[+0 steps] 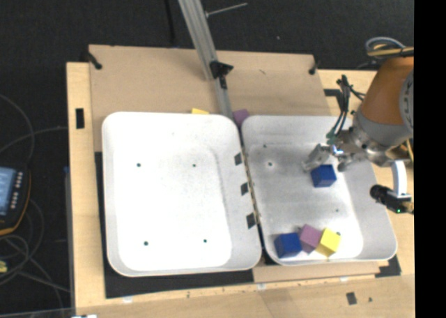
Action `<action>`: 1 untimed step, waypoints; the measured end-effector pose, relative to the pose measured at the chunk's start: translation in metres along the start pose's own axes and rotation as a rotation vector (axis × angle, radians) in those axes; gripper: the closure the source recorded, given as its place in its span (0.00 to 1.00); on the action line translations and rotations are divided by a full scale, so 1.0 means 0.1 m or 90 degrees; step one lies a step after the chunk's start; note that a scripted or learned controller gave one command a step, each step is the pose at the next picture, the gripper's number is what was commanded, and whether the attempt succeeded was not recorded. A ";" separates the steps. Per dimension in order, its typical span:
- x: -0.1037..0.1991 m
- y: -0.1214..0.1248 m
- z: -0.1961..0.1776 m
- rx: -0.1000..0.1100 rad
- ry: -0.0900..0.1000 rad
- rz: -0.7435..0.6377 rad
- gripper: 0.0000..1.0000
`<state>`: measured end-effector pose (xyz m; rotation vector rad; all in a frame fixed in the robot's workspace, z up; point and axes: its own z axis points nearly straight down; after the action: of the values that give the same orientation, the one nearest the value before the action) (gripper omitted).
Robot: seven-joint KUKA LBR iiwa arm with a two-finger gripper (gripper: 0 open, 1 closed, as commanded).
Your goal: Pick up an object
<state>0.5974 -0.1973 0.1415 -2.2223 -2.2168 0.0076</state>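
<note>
Reaching in from three o'clock, the grey arm with its orange band [387, 97] brings the pincer [326, 159] low over the right bin [279, 191], at about one o'clock from that bin's middle. A blue cube [323, 175] sits right at the pincer's tips, touching or nearly so. I cannot tell whether the cube is between the fingers or just under them, nor whether the pincer is apart or together. The cube appears to rest on the bin floor.

Toward six o'clock in the same bin lie three more pieces close together: another blue block [287, 244], a purple block [309, 238] and a yellow block [329, 241]. The left bin [174, 191] lies beside it on the table [139, 79].

As I judge it, the approach is made and the pincer is at a target, but no lift shows. Securing the cube and raising it clear is left to do.
</note>
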 end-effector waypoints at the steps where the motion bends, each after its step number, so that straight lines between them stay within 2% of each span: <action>1: 0.14 0.04 0.42 -0.009 -0.004 -0.003 0.00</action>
<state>0.6017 -0.1837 0.0993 -2.2267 -2.2317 -0.0009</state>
